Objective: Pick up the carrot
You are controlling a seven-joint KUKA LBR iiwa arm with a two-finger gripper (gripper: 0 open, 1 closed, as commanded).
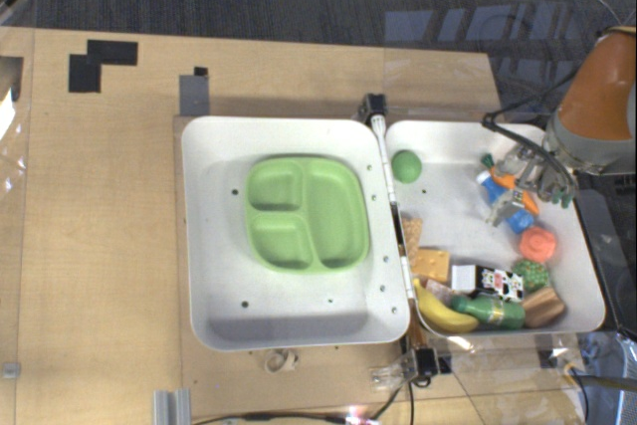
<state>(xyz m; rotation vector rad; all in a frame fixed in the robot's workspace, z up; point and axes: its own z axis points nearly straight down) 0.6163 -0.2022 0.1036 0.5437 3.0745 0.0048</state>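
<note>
The carrot (pixel 506 179) is a small orange piece with a green tip, lying in the right bin (pixel 448 149) near its far right side. It lies among blue pieces (pixel 492 186) and is partly covered by the gripper. My gripper (pixel 522 194) hangs directly over the carrot, reaching in from the right below the orange band of the arm (pixel 602 95). Its metal parts overlap the carrot and the blue pieces, so any contact is hidden.
The right bin also holds a green ball (pixel 405 165), a red-orange strawberry (pixel 537 245), a cracker (pixel 430 264), a banana (pixel 443 314), a green bottle (pixel 495 315), a cow-patterned carton (pixel 498 282) and a brown piece (pixel 542 306). A green divided plate (pixel 304 214) lies in the left bin (pixel 209 244).
</note>
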